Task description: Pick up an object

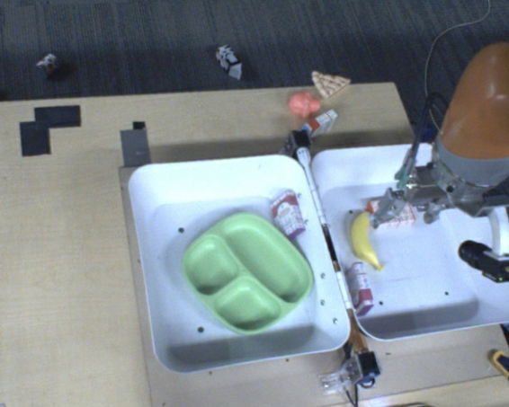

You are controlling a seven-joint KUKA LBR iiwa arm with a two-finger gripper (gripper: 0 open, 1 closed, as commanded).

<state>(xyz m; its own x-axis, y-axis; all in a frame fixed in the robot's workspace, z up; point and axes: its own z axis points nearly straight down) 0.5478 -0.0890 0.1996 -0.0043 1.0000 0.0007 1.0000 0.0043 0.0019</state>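
Observation:
My gripper (406, 205) hangs low over the upper middle of the right bin (433, 308), reaching in from the right. Right under it lies a small red-and-white packet (404, 217), partly hidden by the gripper. A yellow banana (363, 241) lies just left of the gripper, apart from it. A small red-and-silver can (361, 288) rests against the right bin's left wall. In the left bin (154, 254) sits a green divided plate (246, 271), with a red-labelled can (286, 215) at its upper right.
Beyond the bins, on the bench's far edge, lie a pink lump (304, 104), a toy pizza slice (330, 83) and a small red-and-white tube (321, 124). The arm's orange band (483, 102) looms over the right bin's far right corner.

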